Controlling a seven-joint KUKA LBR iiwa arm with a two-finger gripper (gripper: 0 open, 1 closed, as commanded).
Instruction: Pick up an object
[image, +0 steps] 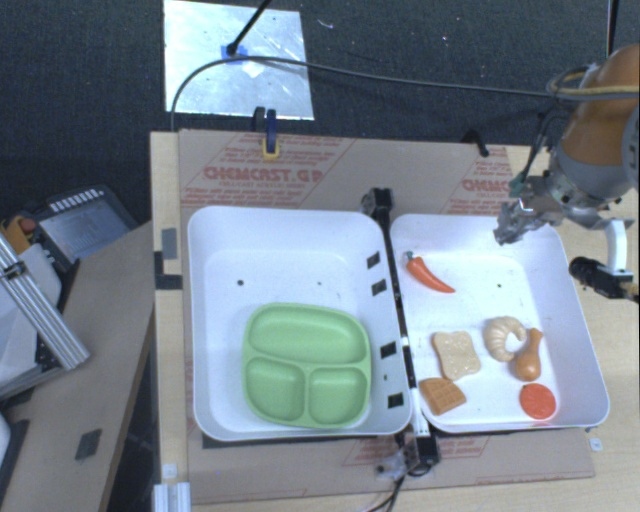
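Note:
The right bin holds a red chili pepper near its far left, a slice of toast, an orange cracker, a pale croissant, a brown drumstick and a red tomato slice. My gripper hangs over the bin's far right corner, well apart from every item, with nothing seen between its tips. The arm's orange band sits above it at the frame's right edge.
The left bin carries a green three-compartment plate. A black divider with clips runs between the bins. Cardboard underlies both bins. A cable crosses the back, and grey equipment stands at the far left.

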